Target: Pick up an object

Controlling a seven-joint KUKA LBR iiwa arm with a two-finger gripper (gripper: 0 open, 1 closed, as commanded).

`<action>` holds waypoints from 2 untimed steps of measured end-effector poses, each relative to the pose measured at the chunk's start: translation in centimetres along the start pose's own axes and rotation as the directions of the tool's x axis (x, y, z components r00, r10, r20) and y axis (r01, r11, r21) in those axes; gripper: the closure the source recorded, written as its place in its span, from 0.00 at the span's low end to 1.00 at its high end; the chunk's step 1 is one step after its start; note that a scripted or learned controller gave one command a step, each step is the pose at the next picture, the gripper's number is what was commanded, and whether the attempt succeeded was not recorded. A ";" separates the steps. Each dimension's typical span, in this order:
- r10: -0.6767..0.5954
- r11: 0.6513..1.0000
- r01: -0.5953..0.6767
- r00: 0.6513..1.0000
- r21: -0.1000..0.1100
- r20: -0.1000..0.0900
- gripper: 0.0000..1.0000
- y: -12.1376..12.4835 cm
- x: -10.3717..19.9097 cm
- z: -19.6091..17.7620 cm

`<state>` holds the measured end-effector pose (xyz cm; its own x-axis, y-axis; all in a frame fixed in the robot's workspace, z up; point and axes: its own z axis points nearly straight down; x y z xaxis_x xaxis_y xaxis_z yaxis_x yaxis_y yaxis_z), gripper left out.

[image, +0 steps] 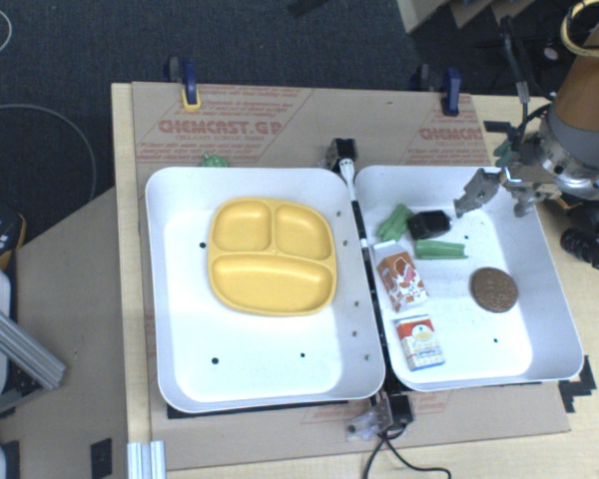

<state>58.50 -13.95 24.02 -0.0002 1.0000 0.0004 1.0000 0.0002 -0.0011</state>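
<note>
The small black block [428,224] is the nearest candidate for a pick; it lies in the right white bin [539,352], just left of my claw [499,194] and lower. The claw hangs over that bin's upper right corner with two grey fingers spread and nothing between them, so I judge it is poised for a descent. Beyond the block lie green leafy pieces [392,222], a brown round disc [494,290] and two red-and-white packets [400,276]. Furthest left, a yellow divided plate [273,256].
</note>
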 end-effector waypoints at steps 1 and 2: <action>-0.001 1.000 0.001 1.000 -0.003 0.001 1.00 0.1 0.0 -1.1; -0.009 1.000 0.010 1.000 0.005 -0.005 1.00 -1.3 9.6 2.7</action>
<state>57.19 -4.34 21.30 -0.0096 0.9999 0.0058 0.9999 0.0097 -0.0064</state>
